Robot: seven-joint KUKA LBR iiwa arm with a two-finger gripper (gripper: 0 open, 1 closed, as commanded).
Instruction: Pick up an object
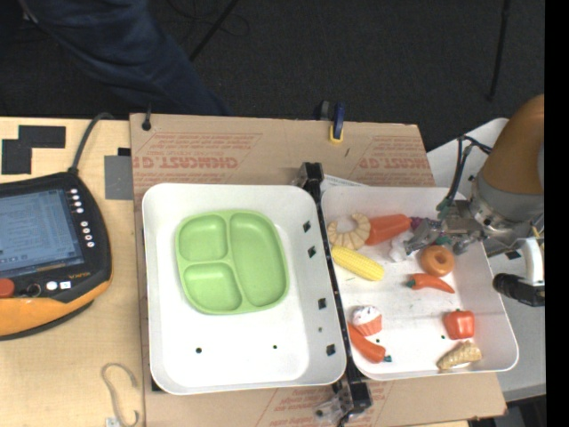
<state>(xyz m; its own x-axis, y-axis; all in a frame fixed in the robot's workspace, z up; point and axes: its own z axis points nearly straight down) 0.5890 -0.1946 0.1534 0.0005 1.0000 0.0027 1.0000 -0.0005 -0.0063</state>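
Clutter around the wrist hides much from us: the grey arm with its orange band [520, 163] comes in from the right, and its two-finger gripper [425, 235] sits low over the right-hand shallow white bin [503, 327], its dark metal tips blurred together, so we cannot tell how wide it stands or whether it has hold of anything. An orange ring-shaped toy [437, 261] lies just beside those tips, near the bin's upper right. We count eight toys in that bin: the ring, one orange carrot-like piece [387, 229], one pale curved piece with scalloped edge [350, 230], one yellow corn cob [357, 262], one small orange-red pepper-like piece [431, 282], one red block [459, 324], one tan wedge [459, 356] close to the front rim, and one red-and-white piece [365, 330] near the left wall. The middle of the bin floor lies open. The left-hand white bin [178, 354] holds one green three-compartment plastic tray [231, 261], with bare floor along its front. A tablet-like pendant with an orange base [49, 252] is cut off at the left edge.
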